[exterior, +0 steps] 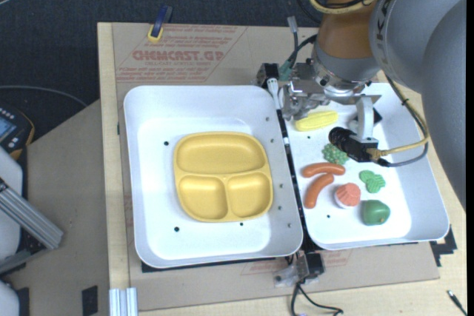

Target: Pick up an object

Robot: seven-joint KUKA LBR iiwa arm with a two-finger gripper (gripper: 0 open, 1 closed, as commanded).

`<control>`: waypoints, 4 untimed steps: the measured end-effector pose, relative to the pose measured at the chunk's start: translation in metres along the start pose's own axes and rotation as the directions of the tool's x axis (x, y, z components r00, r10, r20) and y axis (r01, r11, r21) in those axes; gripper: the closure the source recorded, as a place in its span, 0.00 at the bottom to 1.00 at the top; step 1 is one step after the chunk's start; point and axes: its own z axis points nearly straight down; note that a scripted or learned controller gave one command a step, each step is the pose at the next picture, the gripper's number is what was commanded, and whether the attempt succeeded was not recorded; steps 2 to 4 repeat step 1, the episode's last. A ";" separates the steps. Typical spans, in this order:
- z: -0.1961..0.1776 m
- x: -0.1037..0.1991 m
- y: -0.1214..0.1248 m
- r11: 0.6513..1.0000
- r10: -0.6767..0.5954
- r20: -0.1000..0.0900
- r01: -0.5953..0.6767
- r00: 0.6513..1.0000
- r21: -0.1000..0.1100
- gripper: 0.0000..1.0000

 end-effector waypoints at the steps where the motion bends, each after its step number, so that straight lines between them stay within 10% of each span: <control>1: 0.002 0.000 0.011 1.000 -0.001 0.002 0.001 1.000 -0.007 1.00; 4: 0.002 0.000 0.011 1.000 -0.001 0.002 0.001 1.000 -0.007 1.00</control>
